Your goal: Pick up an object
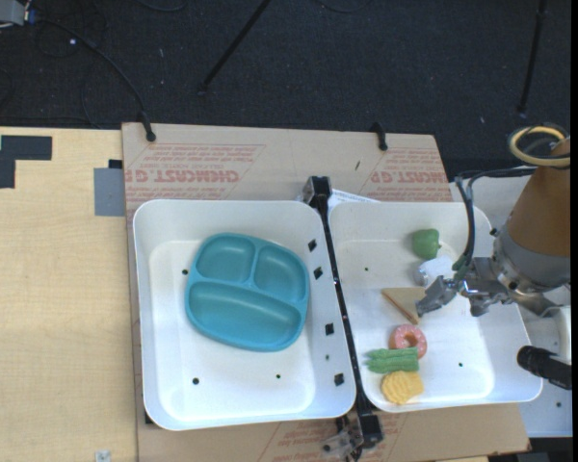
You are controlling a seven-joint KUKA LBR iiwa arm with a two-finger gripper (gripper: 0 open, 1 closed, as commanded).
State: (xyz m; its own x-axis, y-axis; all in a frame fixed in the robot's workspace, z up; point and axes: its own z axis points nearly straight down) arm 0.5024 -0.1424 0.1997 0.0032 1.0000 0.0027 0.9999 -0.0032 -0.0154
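The robot arm (544, 229) reaches in from the right over the right-hand bin (482, 378), its tool (435, 298) low above the bin floor beside a tan wedge (401, 302); whether the tool is clenched or released cannot be told from this angle, and nothing is seen held in it. The wedge, the likeliest target, lies flat near the middle of the bin, just left of the tool, with a green piece (425, 243) behind it and a pink ring (407, 339), a green pod (393, 359) and a yellow piece (402, 387) nearer the front. The wedge's long axis appears to run on a diagonal from upper left to lower right, its narrower tip toward the bin's divider. A clean pick would probably mean centring over the wedge's broad part, closing across its short width rather than along the diagonal, and descending straight so the flat piece is not pushed toward the ring. A teal sectioned plate (248, 291) lies in the left bin (164, 393).
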